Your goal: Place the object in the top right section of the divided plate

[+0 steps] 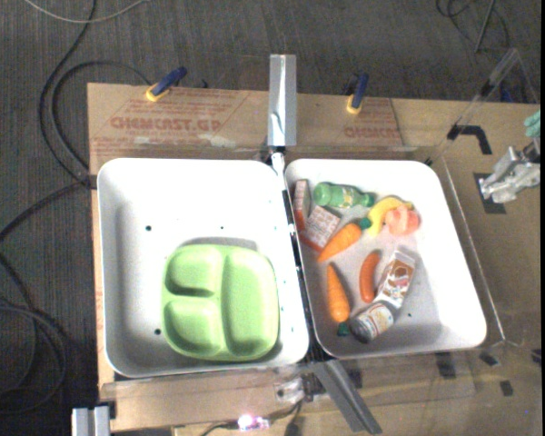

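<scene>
Candidate objects lie heaped in the right bin point(454, 243), lower right of centre: green bottle point(343, 194), two carrots point(343, 240), a red pepper-like piece point(370, 275), a yellow-pink fruit point(395, 214), small packets and a can point(374, 322); none picked yet. The green divided plate point(222, 303) sits alone in the left bin point(127, 207), sections bare, apparently staged for placement. The pincer point(513, 175) waits at the right edge over the counter point(209, 121); finger state cannot be told.

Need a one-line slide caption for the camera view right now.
Green divided plate sits in the left bin; carrots, bottles and packets fill the right bin; gripper waits at right.
</scene>
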Motion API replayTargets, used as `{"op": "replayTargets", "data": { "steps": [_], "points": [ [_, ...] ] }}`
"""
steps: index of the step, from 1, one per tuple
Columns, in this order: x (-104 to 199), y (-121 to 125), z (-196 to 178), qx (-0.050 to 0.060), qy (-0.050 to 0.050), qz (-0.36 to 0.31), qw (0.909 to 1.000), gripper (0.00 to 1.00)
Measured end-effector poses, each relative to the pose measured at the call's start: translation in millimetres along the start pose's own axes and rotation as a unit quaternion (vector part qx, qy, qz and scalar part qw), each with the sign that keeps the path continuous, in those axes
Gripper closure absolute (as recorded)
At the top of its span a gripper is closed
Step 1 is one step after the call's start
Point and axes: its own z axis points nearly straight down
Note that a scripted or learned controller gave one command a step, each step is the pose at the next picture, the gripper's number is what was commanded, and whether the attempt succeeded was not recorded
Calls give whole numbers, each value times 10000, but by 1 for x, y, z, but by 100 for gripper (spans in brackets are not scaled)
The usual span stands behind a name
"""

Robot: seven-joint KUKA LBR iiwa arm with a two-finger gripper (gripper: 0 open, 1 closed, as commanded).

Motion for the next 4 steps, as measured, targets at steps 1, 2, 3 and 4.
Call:
{"op": "replayTargets", "data": {
  "steps": [1, 2, 3, 4],
  "points": [
    [36, -11, 111, 16, 16, -289, 9996, 100],
    [-30, -5, 0, 1, 3, -2024, 9793, 100],
    [-15, -6, 140, 1, 19, -2680, 9634, 100],
    [-29, -4, 0, -11, 1, -2589, 9659, 100]
  ]
}}
